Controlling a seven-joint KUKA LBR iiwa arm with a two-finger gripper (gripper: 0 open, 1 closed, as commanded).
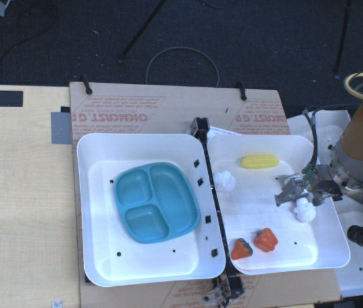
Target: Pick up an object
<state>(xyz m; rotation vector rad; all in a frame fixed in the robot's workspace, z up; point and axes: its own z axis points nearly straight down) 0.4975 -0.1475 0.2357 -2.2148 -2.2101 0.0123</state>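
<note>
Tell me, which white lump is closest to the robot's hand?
The white lump at the bin's right side, just under the gripper. The other lump sits by the divider.

The arm (360,140) reached in from the right edge of the camera view, its orange band uppermost there and the grey wrist section just below it. From the wrist the tool stretched leftward and slightly toward the near side, ending in the gripper (286,192), which hung low over the right half of the scene, at about mid-depth. The metal fingers (284,198) pointed left. At this slant and size the gap between them could not be made out.
</note>
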